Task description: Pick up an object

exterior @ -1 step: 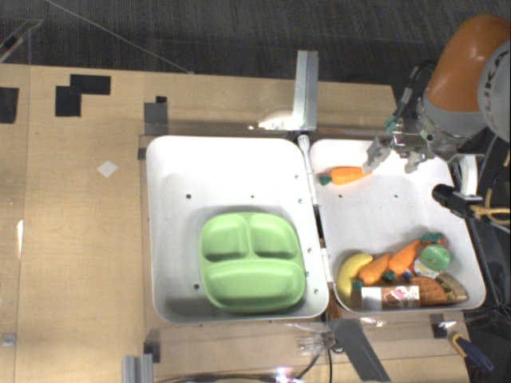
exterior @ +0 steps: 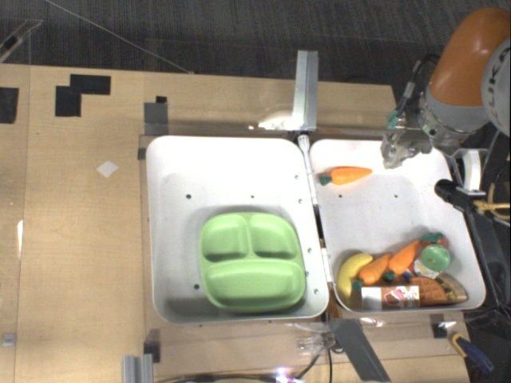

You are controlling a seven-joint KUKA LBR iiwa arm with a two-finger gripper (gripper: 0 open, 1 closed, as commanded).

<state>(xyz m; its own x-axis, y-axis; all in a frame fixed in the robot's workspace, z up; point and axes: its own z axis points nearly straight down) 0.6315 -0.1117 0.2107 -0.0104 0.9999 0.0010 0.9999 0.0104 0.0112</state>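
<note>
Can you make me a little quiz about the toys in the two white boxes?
1. True or false: the green tray lies in the left bin.
2. Which toy lies alone near the top of the right bin? A) a banana B) a carrot C) a bottle
3. Fill in: the gripper hangs over the right bin's upper ____ corner.

Key
1. True.
2. B. The lone carrot lies apart from the pile; the banana sits in the heap at the bin's lower edge.
3. Right. It hangs beside the lone carrot, not touching it.
</note>
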